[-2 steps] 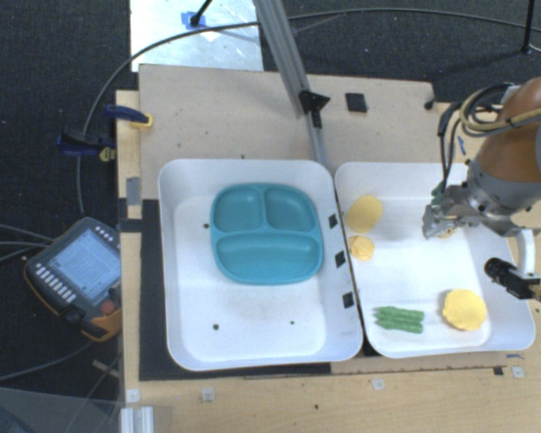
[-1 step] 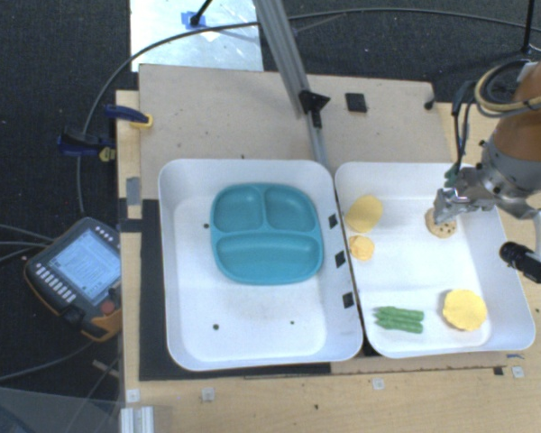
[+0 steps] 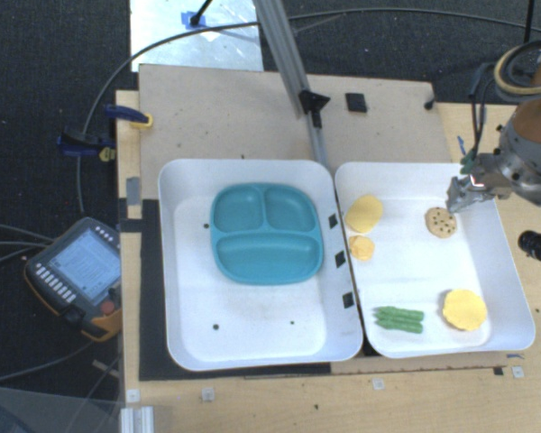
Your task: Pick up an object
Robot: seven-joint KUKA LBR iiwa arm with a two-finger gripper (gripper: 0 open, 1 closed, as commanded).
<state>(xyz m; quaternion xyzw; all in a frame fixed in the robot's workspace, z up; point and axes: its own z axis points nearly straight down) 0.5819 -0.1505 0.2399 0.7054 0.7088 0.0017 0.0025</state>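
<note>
Where arm reaches in, jaws (image 3: 460, 194) hover beside cookie (image 3: 441, 223).

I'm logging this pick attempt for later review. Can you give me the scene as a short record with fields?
left bin: holds a teal divided plate
right bin: cookie, two yellow pieces, yellow round, green beans
end effector: over right bin's far right edge, just beside the cookie
held: nothing visible
</note>
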